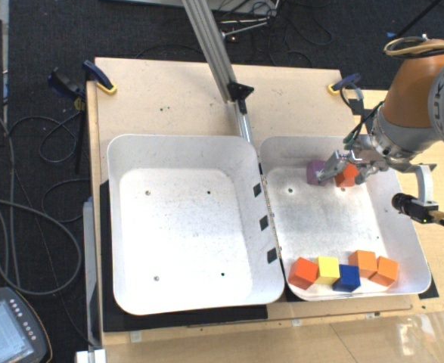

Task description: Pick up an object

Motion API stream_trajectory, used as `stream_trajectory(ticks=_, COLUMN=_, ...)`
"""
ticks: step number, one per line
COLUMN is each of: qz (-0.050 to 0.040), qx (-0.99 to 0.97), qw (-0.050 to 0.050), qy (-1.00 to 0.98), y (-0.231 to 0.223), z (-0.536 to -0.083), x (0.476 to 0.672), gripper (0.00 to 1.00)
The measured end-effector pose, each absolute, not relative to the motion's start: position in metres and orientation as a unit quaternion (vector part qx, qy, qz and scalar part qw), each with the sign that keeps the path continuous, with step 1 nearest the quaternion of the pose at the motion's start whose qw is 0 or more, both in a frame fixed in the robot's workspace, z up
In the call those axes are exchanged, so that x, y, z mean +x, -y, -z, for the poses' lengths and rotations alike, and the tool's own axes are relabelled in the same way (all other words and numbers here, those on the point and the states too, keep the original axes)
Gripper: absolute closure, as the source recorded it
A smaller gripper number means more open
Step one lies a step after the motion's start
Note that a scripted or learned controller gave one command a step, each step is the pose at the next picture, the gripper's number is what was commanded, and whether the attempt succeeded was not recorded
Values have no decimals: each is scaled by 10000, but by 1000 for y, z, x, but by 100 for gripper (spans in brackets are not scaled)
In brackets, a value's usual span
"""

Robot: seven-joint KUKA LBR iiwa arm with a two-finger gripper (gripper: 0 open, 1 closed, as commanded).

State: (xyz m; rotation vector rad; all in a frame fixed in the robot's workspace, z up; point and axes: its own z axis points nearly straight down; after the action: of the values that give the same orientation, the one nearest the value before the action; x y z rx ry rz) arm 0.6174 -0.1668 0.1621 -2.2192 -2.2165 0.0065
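Five small blocks (346,271), orange, yellow and blue, sat clustered along the right bin's (312,218) near edge; farther back the jaws (344,169) hung low there, their opening unclear, between a purple block (313,172) and an orange block (349,176).

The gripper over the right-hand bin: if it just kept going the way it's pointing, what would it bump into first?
The gripper points down and leftward. Most likely it would meet the purple block just beside its tip, or the bin floor; depth is hard to judge from above.
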Motion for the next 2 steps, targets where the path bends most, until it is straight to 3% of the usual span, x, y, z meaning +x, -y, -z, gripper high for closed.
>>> stream_trajectory(ticks=1, qz=-17, qx=-7066, qw=25, qy=7076, y=156, z=-106, x=614, gripper=0)
stream_trajectory(ticks=2, qz=6, qx=-7078, qw=-15, qy=7064, y=158, z=-120, x=616, gripper=100)
